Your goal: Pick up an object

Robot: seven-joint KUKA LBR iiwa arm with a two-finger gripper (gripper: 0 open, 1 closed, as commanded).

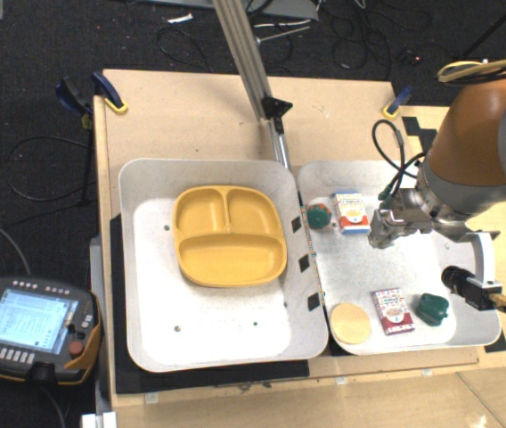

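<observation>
Two shallow white bins side by side on a tan board surface (191,119), both smooth plastic with rounded corners and speckled floors. In the left bin (146,319), near its middle, a yellow plate (231,236): glossy, squarish with soft corners, split into three compartments.

In the right bin (467,333), five small things:
- at the far left corner, a small green lump (318,214), rounded and dull;
- just beside it, a little white carton (352,211) with orange print and a blue top edge;
- at the near edge, towards the left corner, a flat tan disc (352,323), round and matte;
- near the middle of that edge, a red carton (393,310) with a pale picture on its face, lying flat;
- just right of it, a dark green piece (431,308), blocky and shiny.

Above the bin's middle, over bare floor, the grey metal gripper (385,237), just right of the white carton and well apart from the near-edge things. Nothing seen in its grasp; whether spread or closed, impossible to tell from this angle.

Around it: black cables looping off the wrist, a slanted aluminium pole (248,47) crossing the far edge of the surface, blue-and-yellow clamps (102,92) at the far corners, black clips (306,261) along the seam between the bins, and a teach pendant (30,328) with a lit screen on the dark floor, off the surface's near left corner.
</observation>
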